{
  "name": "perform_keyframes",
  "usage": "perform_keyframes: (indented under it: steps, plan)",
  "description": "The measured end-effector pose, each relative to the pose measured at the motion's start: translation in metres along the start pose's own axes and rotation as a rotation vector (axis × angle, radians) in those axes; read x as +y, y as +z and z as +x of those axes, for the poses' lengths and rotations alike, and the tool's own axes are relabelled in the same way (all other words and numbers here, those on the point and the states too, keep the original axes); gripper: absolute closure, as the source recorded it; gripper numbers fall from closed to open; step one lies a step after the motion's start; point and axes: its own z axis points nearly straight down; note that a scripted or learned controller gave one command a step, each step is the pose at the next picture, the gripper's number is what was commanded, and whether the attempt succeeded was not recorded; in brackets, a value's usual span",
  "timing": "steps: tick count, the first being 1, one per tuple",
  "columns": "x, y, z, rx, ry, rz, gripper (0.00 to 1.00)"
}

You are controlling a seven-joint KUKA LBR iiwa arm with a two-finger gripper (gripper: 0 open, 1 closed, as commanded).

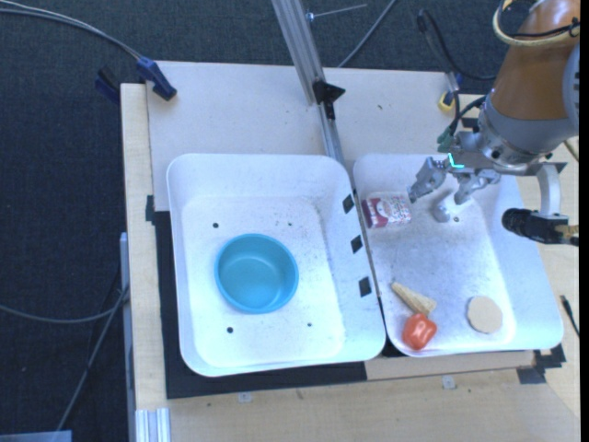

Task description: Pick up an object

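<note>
My gripper (448, 194) hangs over the back of the right bin (460, 265), fingers spread apart with nothing between them. Just to its left, a small red and white packet (386, 212) lies against the bin's back left side. Near the front of the same bin lie a yellow wedge (412, 296), a red pepper-like piece (419, 331) and a round tan cookie (484, 314). A blue bowl (257, 273) sits in the left bin (304, 201).
A metal pole (299, 35) slants up from between the bins at the back. Black clips (357, 243) line the divide between the bins. A blue clamp (155, 76) sits at the bench's back left corner; cables run across the dark floor.
</note>
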Motion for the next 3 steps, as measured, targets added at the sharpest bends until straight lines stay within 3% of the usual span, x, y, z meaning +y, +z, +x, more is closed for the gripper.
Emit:
perform_keyframes:
  steps: [1,3]
  plan:
    - [0.001,-0.003,0.0,0.0,0.0,-0.005,0.0]
    - [-0.008,0.096,0.0,0.001,0.001,0.004,0.0]
